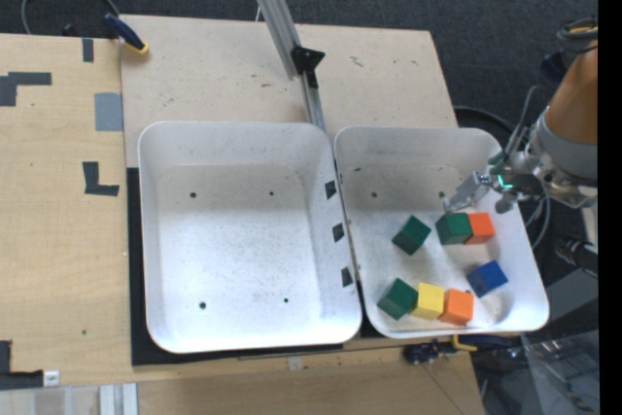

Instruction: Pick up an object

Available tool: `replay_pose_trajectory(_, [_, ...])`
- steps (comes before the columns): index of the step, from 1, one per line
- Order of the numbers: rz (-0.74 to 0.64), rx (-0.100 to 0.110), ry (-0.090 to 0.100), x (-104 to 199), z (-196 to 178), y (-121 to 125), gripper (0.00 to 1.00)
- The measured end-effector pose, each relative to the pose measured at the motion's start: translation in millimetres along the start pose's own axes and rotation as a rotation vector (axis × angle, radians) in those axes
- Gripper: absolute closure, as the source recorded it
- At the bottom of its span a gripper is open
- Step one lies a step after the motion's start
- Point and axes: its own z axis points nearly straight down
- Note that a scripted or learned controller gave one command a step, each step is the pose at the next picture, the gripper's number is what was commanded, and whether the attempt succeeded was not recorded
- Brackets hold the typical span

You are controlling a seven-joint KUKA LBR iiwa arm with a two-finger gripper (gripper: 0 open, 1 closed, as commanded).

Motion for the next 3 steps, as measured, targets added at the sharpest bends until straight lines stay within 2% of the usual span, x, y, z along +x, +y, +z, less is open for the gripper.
replay_pose_trajectory(1, [-0.001, -0.004, -0.001, 0.0, -2.1, 0.9, 0.00])
replay_pose_trajectory(3, [0.000, 0.001, -0.001, 2.6, 89.1, 7.6, 0.00])
